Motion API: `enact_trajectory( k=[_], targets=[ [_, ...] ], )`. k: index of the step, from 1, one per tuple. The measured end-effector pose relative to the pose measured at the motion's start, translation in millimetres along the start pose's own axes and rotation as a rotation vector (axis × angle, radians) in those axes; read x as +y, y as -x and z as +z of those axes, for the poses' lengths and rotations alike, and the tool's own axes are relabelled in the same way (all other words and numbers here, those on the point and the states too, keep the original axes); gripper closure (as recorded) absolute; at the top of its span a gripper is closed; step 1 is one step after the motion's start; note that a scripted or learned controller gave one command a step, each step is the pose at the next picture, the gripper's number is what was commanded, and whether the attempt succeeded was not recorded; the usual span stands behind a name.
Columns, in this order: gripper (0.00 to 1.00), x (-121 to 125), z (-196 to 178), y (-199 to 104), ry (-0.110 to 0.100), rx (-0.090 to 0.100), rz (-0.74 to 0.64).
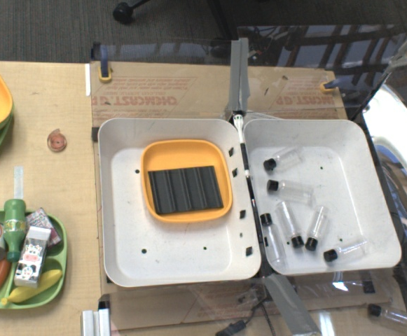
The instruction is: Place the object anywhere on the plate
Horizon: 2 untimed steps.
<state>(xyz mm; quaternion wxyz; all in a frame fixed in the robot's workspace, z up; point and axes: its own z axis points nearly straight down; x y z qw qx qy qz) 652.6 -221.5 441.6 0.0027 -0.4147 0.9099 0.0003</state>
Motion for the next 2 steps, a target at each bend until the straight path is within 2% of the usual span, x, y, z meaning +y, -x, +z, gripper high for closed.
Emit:
enact_trajectory(
  k=[1, 2],
  targets=[
    [0.00, -5.7, 0.6, 5.0, 0.001, 0.000, -0.356],
    [0.00, -5.5, 0.3, 4.9, 0.002, -0.001, -0.779]
  ],
)
